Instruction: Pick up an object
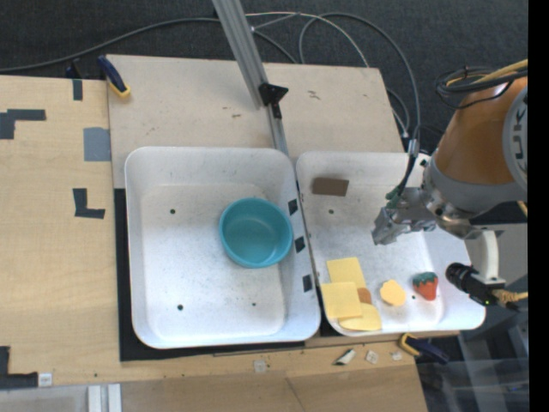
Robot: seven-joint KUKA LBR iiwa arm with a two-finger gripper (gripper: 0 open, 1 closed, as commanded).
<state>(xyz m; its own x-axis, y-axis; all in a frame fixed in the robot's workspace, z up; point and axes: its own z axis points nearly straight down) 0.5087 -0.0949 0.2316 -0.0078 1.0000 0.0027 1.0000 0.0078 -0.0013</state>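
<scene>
Two shallow white bins sit side by side on a pale wooden desk [51,256]; both have rounded corners and a speckled, matte floor. The left bin [163,256] holds a teal bowl [256,232] — round, smooth, upright, mouth facing up — just right of the bin's centre.

The right bin [360,166] holds the smaller things. A brown block [329,186], flat and rectangular, lies near the far wall with its long axis across the bin. Near the front wall lie overlapping yellow slabs [346,294] — flat, squarish, stacked roughly in line from far to near. Just right of them rests a yellow-orange disc [393,293], and beside that a red piece with a green top [425,285], strawberry-like in shape.

The arm [485,153], grey with an orange band, enters from the right. Its claw [388,230] hangs over the right bin's middle, apart from the block and above the disc; whether it is wide or narrow cannot be told from this angle, and nothing shows between its tips.

A slanted metal bar [244,45] crosses the desk's far side.
</scene>
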